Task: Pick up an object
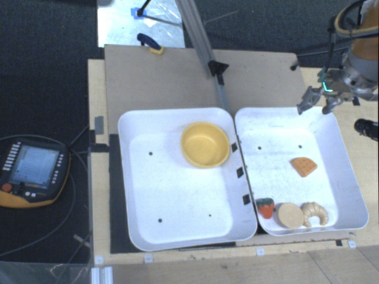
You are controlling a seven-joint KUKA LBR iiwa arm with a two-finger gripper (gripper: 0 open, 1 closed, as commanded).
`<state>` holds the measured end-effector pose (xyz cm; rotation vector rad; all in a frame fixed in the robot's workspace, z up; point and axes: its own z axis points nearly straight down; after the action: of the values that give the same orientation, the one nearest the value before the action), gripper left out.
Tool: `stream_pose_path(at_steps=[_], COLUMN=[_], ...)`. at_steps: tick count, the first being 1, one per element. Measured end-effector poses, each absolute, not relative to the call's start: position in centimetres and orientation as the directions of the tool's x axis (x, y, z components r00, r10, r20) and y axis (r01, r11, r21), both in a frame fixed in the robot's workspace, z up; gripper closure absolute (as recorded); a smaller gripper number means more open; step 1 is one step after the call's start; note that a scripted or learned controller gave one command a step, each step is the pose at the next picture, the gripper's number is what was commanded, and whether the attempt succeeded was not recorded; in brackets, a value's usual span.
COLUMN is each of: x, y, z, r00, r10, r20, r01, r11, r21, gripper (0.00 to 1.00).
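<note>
Above the right bin's far rim: we see the tool [315, 102] hanging at the end of the grey arm [361, 64], over the rim's far right stretch.
Tool state: its two fingers stand spread wide with nothing between them.
Right bin [278, 126]: our landmark; it carries every small candidate for the pick.
Orange wedge [304, 167]: lies alone on the right bin's floor, toward its right side, well apart from the tool and nearer us than the tool.
Near-edge cluster: a red-and-green piece [266, 207], a round tan disc [290, 215] and a croissant-shaped piece [315, 213] sit in a row against the right bin's near wall, the disc and the croissant touching.
Yellow bowl [205, 144]: sits in the left bin [142, 218], just left of the right bin's dividing wall.
Counter [254, 81]: bare board stretches beyond the right bin's far rim.
Progress, as we judge it: nothing is grasped, so the pick is not yet done.
Risk one: we think a straight descent from here could strike the right bin's rim, since the tool hangs over it rather than over any object.
Risk two: the cluster is crowded against the wall, so fingers may jam or nudge a neighbour.
Risk three: the flat wedge may slip out as the fingers close.
</note>
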<state>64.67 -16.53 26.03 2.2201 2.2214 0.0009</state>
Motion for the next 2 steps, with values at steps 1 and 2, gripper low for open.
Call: stream_pose_path(at_steps=[1, 2], x=[64.7, 64.8], y=[-16.5, -17.1], z=[26.0, 21.7], r00=[-0.001, 0.000], r10=[1.000, 1.000], r20=[0.000, 0.000], r01=[1.000, 1.000], r11=[0.001, 0.000], r21=[0.001, -0.002], gripper=[0.00, 0.00])
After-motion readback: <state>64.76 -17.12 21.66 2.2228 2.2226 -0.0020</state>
